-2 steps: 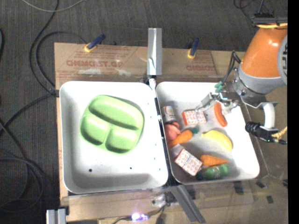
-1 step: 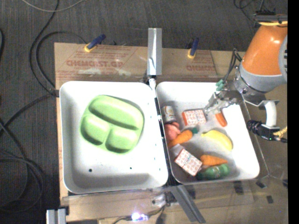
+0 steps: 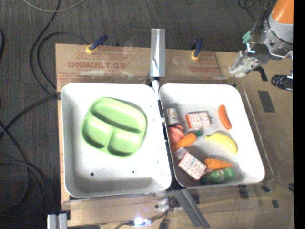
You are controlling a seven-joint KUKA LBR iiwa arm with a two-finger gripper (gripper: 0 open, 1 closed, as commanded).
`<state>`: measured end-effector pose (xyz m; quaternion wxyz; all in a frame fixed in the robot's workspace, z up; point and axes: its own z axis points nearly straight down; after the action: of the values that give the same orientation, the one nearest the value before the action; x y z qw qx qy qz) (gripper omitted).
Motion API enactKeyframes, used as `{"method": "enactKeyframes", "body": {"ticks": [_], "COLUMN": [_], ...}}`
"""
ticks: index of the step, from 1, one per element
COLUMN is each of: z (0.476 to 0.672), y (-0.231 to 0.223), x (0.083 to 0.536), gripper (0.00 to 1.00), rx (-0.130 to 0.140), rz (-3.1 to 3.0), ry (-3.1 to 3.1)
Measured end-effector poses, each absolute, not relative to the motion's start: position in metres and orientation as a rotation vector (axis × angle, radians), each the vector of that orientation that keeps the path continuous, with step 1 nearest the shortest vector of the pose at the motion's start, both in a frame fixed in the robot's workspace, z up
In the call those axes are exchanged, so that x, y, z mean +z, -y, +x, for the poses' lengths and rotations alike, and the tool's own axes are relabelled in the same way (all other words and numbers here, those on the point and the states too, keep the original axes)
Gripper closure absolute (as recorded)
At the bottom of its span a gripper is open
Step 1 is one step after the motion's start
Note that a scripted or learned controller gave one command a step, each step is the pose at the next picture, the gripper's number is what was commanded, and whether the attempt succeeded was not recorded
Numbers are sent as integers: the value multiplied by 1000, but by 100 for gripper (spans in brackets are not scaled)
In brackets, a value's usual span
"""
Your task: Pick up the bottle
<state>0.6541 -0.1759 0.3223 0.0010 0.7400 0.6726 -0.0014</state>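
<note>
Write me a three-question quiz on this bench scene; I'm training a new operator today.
1. True or false: the green divided plate lies in the left bin.
2. Which lies nearest the green bottle? A. sausage B. lower carrot C. can
3. Fill in: the gripper hovers outside the right bin, beyond its far ____ corner.

Key: 1 true; 2 B; 3 right.

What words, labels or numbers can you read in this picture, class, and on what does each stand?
Red print on the cardboard sheet under the bins: too blurred to read.
Two red-and-white cartons: markings too small.
Small can: label unreadable.
Nothing else bears text.
</note>
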Motion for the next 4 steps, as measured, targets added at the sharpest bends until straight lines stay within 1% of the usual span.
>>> {"method": "enactKeyframes", "body": {"ticks": [1, 2, 3, 4], "z": [668, 671, 669, 669], "y": [183, 215, 222, 219], "x": [192, 89, 164, 343], "gripper": [100, 100, 100, 100], "rx": [-9, 2, -1, -3], "rz": [2255, 2188, 2221, 2286], "ry": [-2188, -2241, -2219, -2152]}}
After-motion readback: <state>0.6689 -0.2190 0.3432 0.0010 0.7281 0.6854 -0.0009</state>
